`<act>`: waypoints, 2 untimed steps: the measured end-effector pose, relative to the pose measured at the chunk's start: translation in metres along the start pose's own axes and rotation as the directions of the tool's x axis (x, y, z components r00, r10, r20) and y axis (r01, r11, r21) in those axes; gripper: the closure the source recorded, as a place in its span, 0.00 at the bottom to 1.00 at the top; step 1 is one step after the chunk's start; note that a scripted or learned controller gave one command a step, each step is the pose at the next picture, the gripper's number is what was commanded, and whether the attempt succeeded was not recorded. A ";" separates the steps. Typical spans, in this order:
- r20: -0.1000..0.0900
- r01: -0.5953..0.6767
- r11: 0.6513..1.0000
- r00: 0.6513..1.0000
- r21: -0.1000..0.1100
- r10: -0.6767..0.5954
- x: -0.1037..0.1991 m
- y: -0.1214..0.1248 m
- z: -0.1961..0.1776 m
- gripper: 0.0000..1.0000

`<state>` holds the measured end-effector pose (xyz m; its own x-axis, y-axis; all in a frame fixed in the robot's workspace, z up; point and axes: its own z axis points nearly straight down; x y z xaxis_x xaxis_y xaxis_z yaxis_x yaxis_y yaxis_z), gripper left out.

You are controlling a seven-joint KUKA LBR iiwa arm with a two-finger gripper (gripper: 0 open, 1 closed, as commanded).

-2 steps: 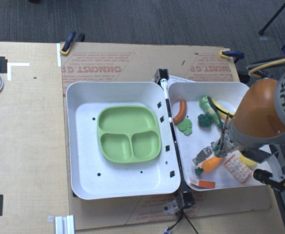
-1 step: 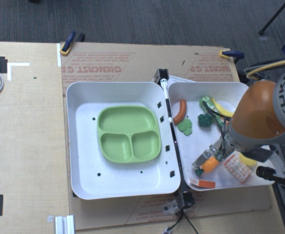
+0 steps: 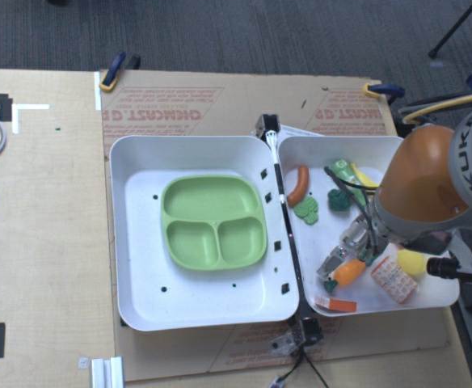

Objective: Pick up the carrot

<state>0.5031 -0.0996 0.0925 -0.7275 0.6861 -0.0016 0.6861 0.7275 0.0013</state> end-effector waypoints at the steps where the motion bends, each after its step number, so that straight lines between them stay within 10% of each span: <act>1: 0.000 -0.049 0.999 0.999 0.000 0.049 0.011 -0.008 0.000 0.00; 2: 0.002 -0.051 0.999 0.999 -0.003 0.051 0.010 -0.007 -0.010 1.00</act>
<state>0.4906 -0.0980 0.1022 -0.6916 0.7223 -0.0035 0.7223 0.6916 0.0039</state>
